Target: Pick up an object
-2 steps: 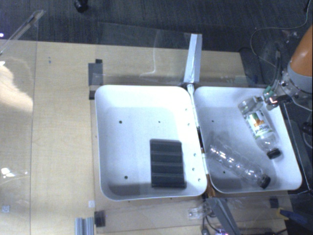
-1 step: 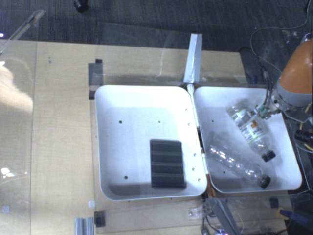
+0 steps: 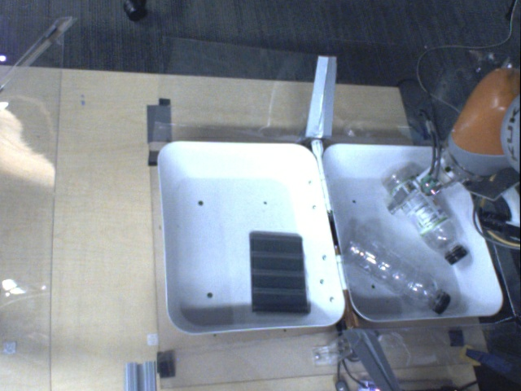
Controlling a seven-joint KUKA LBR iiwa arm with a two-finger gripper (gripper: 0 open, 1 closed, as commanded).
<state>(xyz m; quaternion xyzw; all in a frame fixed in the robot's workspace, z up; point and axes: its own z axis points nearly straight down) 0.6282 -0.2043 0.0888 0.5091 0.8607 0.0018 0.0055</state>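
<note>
I saw two clear bottles in the right bin. Hand sat over the upper one; grip state unreadable. Black ridged block lay in the left bin.

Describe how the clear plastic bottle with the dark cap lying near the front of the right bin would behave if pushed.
The clear plastic bottle with the dark cap lies on its side in the right white bin, so it would probably roll. It looks empty, so likely light and easily knocked away. Its smooth, thin wall may dent and slip under pressure.
</note>
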